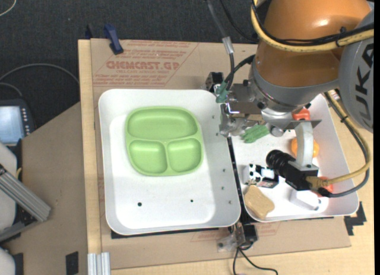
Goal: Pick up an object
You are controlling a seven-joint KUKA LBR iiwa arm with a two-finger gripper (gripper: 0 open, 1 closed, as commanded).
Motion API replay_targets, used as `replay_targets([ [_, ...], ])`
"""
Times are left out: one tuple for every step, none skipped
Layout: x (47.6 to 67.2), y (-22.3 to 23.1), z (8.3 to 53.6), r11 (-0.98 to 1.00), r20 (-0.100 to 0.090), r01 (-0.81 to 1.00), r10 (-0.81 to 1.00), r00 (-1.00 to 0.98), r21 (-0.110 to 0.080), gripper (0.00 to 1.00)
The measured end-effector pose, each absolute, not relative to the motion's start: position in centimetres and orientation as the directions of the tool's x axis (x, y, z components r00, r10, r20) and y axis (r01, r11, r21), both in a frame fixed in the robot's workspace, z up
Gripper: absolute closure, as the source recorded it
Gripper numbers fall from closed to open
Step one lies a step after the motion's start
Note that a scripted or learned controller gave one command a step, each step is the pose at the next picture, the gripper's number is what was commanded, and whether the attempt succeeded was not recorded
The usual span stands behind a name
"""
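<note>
Seemingly the hand [237, 119] hangs at the left edge of the right bin [335, 149] — open or closed, I cannot tell. A small green piece [256, 132] lies just beside it, a tan block [259, 201] nearer the camera.

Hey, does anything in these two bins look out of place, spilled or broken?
Nothing looks spilled or broken. The green divided plate lies flat in the left bin. Only oddity: the tan block sits in the right bin's near corner beside the left bin, seemingly riding up the rim.
</note>
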State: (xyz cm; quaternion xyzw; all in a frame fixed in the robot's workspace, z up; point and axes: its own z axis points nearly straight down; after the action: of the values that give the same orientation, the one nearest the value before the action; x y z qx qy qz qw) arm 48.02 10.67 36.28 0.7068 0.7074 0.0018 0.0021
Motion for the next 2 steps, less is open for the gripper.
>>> replay_targets([
  [47.9, 17.4, 37.6, 0.007, 0.002, 1.0, 1.0, -0.007, 0.004, 1.0],
  [47.9, 20.0, 54.5, 0.005, 0.01, 1.0, 1.0, -0.005, 0.02, 1.0],
])
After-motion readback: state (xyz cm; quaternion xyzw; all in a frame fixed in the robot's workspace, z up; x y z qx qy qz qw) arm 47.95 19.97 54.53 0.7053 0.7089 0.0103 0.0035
